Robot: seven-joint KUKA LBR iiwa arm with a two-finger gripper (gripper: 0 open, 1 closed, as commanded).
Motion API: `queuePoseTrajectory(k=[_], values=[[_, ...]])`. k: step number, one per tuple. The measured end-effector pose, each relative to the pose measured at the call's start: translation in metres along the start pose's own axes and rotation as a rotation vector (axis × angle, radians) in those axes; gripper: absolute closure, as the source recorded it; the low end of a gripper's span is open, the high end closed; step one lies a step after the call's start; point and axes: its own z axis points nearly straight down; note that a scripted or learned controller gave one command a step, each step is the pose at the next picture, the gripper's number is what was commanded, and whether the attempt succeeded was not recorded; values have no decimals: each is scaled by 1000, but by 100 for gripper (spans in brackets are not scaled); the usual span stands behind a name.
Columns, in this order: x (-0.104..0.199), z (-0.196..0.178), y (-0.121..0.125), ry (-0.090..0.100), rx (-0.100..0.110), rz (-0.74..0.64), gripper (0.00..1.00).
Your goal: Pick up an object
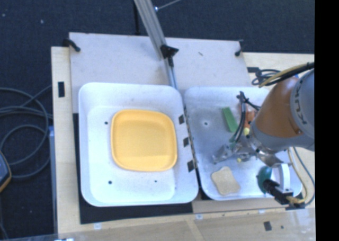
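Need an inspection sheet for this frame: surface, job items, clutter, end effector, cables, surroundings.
Surface: wooden bench carrying a pale board and two shallow white bins, left bin and right bin, side by side.
Job's things: yellow square plate flat in the left bin; green stick, tan flat piece and teal object in the right bin.
Clutter: nothing seen outside the bins.
End effector: end effector low over the right bin, above the tan flat piece; nothing visibly between its fingers; their state is unclear.
Cables: dark cable loops on the floor left of the bench; yellow and black arm cables at right.
Surroundings: dark carpet; slanted metal rail from the top.
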Motion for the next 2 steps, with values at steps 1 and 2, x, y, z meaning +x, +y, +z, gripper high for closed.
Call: queuePoseTrajectory(k=[1, 2], values=[[-1, -11, 1, 0, -3, 2, 100], [-7, -61, 11, 2, 0, -1, 100]])
